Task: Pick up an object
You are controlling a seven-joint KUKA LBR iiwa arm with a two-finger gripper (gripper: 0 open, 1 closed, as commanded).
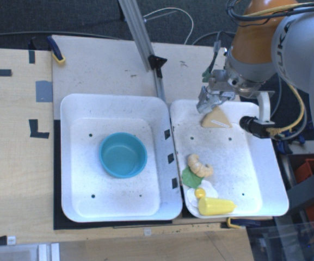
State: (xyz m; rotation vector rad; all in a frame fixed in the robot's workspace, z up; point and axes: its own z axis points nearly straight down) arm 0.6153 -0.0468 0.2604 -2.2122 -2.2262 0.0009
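- The arm (276, 31) reaches in from the upper right of the frame, and its end effector (210, 103) hangs low over the far edge of the right bin (265, 162).
- Just beside the end effector, toward the lower right, a tan wedge-shaped piece (216, 118) lies on the bin floor near the far wall. It looks like the likely target, though this is only a judgement.
- Whether the end effector is spread or pressed together cannot be told from this angle, and nothing can be seen held in it.
- Lower in the same bin lie a pale curled piece (200, 166), a green scrap (189, 178) and a yellow bottle-like thing (215, 204), bunched near the front left corner.
- The left bin (78, 145) holds a blue bowl (123, 154), well apart from the arm.
- As for progress, the approach seems made, but every object rests on a bin floor; the grasp and the lift are not yet done.
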